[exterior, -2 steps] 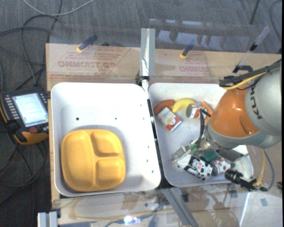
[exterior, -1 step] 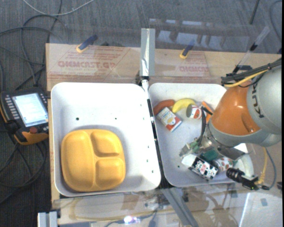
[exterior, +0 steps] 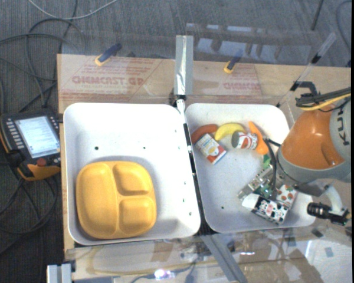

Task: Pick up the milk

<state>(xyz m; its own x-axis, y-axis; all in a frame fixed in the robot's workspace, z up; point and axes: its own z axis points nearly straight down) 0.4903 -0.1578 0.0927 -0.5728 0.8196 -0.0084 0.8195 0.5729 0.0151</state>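
Camera view puts my gripper (exterior: 261,184) at lower right, above a carton (exterior: 271,205) (milk, I judge); whether it's closed I cannot tell; next, descend.

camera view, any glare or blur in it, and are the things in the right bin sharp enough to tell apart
Camera view: lighting is even and soft, with faint shadows inside the left bin beside the yellow tray; pale reflections streak the clear panels at the bench's far and near edges; the image is slightly soft, so the small carton and banana read clearly, but the clutter under the tool is hard to separate.
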